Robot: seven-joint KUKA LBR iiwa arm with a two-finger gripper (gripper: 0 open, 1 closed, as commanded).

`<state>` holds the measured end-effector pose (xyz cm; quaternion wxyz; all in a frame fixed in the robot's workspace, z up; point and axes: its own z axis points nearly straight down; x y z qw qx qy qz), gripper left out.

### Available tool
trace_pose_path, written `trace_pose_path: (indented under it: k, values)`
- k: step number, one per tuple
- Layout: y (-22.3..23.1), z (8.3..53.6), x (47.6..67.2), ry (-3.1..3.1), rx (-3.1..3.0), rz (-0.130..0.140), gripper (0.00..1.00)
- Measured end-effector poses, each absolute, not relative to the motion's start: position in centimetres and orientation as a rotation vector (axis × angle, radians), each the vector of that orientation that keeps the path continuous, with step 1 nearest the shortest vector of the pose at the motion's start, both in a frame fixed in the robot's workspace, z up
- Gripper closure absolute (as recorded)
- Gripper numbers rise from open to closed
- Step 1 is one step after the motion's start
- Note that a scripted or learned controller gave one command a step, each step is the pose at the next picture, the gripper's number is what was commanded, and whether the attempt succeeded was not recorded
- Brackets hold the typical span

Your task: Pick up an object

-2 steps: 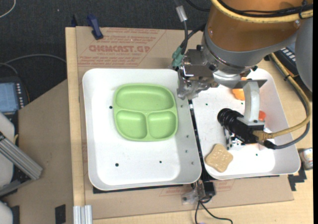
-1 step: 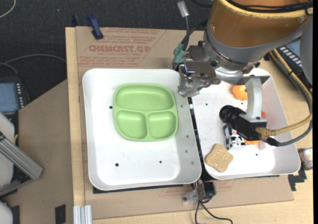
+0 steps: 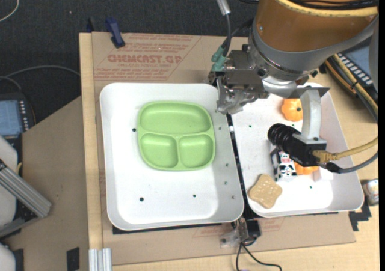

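Cardboard-covered tabletop [image 3: 150,65]: one blue clip [image 3: 114,32] at its far left corner. Bins, two, white, side by side. Left bin [image 3: 114,161]: one green divided plate [image 3: 176,134], three compartments, lying flat, in full view. Gripper [image 3: 227,103]: over the far end of the seam between the bins, much of it covered by the arm [image 3: 313,11]; released or clenched cannot be told, and nothing is seen in its grasp. Right bin [image 3: 340,200], far end overhung by the arm: one tan biscuit-shaped piece [image 3: 265,191] at the near edge; one small white-and-black item [image 3: 285,169], partly hidden, not identifiable; one orange round thing [image 3: 291,109], partly hidden.
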<state>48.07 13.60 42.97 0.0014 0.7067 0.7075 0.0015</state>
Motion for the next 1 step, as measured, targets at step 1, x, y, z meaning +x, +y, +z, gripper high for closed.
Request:
trace_pose_path:
  k: [1]
  values:
    - [10.87,39.18,50.84,2.218,2.228,-0.008,1.00]
